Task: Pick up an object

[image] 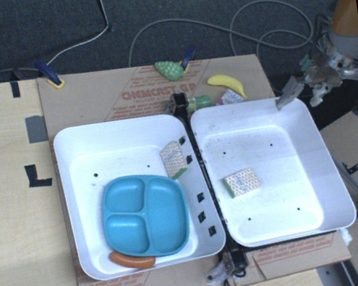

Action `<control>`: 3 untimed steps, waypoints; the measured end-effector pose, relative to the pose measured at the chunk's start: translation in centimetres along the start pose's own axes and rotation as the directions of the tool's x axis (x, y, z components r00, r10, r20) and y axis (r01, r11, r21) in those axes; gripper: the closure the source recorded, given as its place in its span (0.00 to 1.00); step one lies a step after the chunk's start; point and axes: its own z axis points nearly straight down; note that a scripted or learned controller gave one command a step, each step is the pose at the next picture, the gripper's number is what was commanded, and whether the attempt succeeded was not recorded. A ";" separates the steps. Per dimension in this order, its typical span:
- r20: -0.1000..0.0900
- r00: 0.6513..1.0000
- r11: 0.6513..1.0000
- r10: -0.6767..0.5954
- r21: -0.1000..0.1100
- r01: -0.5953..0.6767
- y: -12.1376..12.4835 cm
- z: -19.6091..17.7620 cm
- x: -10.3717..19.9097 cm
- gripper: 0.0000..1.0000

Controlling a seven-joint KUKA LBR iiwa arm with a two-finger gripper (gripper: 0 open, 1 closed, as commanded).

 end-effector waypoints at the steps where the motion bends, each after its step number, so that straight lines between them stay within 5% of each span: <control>1: -0.001 1.000 1.000 -0.001 0.000 0.001 -8.8 0.5 7.2 0.00; 2: -0.002 1.000 1.000 -0.001 0.004 0.001 -5.9 12.4 12.4 0.00; 3: 0.001 1.000 1.000 -0.001 -0.004 0.001 3.1 15.5 12.9 0.00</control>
